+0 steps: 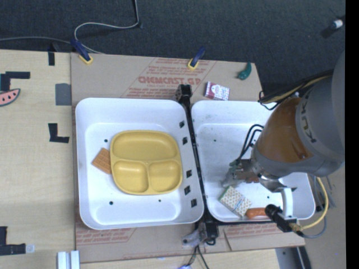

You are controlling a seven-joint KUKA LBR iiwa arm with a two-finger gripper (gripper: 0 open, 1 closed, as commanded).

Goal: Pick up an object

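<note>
Gripper (234, 175) is low in the right bin (213, 116); whether it is released or clenched cannot be told. Nothing is seen grasped. A patterned packet (235, 200) lies just below the gripper, an orange piece (255, 212) beyond it. Judged step: approach. Next move calls for descent squarely over the packet.

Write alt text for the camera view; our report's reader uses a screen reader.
The grey arm reaches into the right bin, its tool just above a small patterned packet. The left bin holds a yellow divided tray.
</note>
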